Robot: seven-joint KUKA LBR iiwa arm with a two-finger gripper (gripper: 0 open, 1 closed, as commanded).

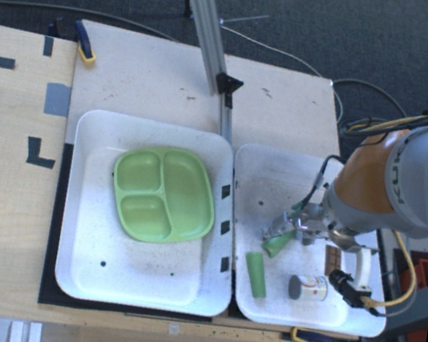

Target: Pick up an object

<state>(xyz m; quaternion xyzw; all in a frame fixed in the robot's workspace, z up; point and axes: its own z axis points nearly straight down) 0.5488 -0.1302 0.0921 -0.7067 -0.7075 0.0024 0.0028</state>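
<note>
The arm (396, 176) reaches in from the right, its orange band above the wrist, and the gripper (283, 233) sits low in the right bin (256, 173), near that bin's middle. A short green piece (276, 244) lies tilted at the fingertips, its upper end touching or overlapped by them; whether it is actually between the fingers cannot be told from this view, nor can the width of their opening. Just near of it, a green stick (256, 275) lies on the bin floor close to the left wall, pointing roughly far to near, apart from the gripper. To the right of the stick, a small white can (308, 287) with a dark end lies on its side near the bin's near edge. The left bin (78, 208) holds a green plate (164, 194) with three compartments, resting flat and slightly turned, toward the far right of that bin. A grey pole (209, 31) slants in from the far side, ending at the divide between the two bins.
</note>
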